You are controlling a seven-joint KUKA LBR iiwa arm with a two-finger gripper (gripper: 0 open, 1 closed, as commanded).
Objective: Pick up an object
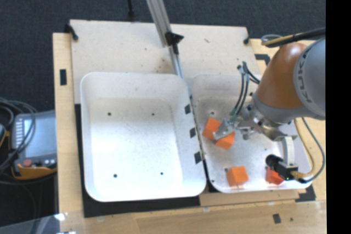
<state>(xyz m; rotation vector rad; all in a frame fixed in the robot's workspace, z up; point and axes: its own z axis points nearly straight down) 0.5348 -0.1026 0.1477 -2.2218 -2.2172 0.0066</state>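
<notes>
The right bin point(219, 85) serves as the reference landmark. It holds four orange blocks. Two lie close together near its left wall, about midway down: one block point(210, 129) beside the wall and a second block point(224, 141) just below and right of it. A third block point(237, 175) rests near the bin's lower edge, and a fourth block point(273, 176) sits toward its lower right corner, partly masked by black hardware and cabling.

The arm point(290, 82) reaches over the right half of this bin, its orange band above the wrist. The pincer point(226, 129) is low inside the bin, at the pair of blocks by the left wall. Its tips appear to sit between or against these two blocks, but the view is too small and cluttered to resolve them; I cannot tell whether the pincer is apart, together, or clamped on a block. No block is seen clear of the bin floor.

Judgement: the grasp step is in hand, at the point of contact with the paired blocks. The next move calls for a secure closure on one block alone, then a straight lift clear of the bin floor. The neighbouring block, touching or nearly so, could obstruct a clean closure or be dragged along.

The left bin point(93, 118) lies beside the landmark on the worktop point(109, 41).
</notes>
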